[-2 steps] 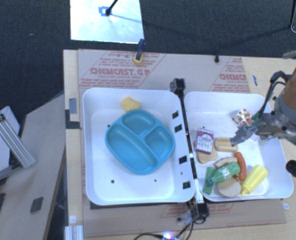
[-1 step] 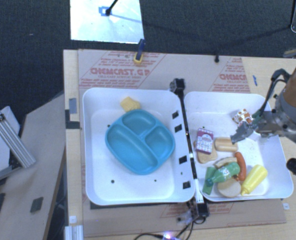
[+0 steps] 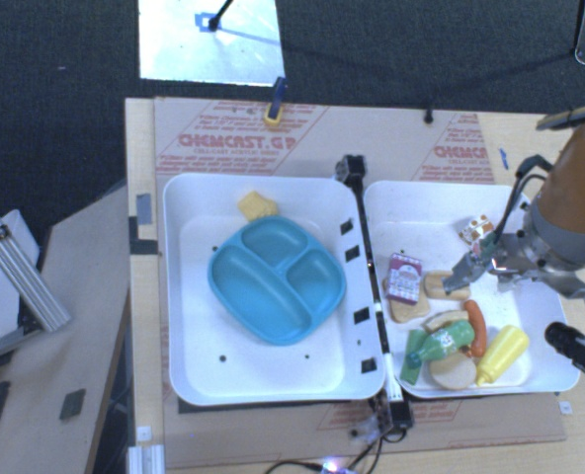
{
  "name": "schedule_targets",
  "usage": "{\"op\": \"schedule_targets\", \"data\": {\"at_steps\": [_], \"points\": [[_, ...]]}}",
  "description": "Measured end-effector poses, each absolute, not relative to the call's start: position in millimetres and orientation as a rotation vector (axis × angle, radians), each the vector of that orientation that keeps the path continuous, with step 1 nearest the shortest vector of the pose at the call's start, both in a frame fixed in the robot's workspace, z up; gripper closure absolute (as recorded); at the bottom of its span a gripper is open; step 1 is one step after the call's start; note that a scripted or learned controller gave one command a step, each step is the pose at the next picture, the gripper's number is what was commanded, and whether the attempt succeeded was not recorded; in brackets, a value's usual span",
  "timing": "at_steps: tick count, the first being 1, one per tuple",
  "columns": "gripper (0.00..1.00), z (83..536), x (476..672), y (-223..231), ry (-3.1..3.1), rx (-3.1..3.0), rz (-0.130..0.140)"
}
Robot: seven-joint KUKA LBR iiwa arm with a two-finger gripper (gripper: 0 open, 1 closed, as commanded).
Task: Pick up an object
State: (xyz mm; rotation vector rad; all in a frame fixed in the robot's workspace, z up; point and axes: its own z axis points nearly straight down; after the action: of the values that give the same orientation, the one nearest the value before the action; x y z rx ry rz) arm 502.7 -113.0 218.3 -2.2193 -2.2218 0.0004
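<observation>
My gripper (image 3: pixel 462 275) hangs low over the middle of the right bin (image 3: pixel 411 197), reaching in from the right under the orange band (image 3: pixel 581 197). Its tip is just above and right of a tan bread slice (image 3: pixel 437 285). Left of that stands a small pink carton (image 3: pixel 405 276) with another tan slice (image 3: pixel 406 310) beneath it. Toward the front lie a red sausage (image 3: pixel 476 326), a green bottle (image 3: pixel 439 342), a yellow bottle (image 3: pixel 502 354) and a round bun (image 3: pixel 455 371). A small multicoloured item (image 3: pixel 476 229) sits at the back, beside the arm.
The left bin (image 3: pixel 189 294) holds a blue divided plate (image 3: pixel 276 277) and a yellow chunk (image 3: pixel 258 205) at its back. A black-clipped divider (image 3: pixel 365 275) separates the bins. A yellow and blue clamp (image 3: pixel 275 107) sits on the board behind.
</observation>
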Motion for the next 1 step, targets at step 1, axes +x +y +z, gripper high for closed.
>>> {"op": "schedule_targets", "data": {"at_steps": [1], "points": [[0.00, 169.8, 494.8, -118.3, -2.221, -2.219, 0.001]]}}
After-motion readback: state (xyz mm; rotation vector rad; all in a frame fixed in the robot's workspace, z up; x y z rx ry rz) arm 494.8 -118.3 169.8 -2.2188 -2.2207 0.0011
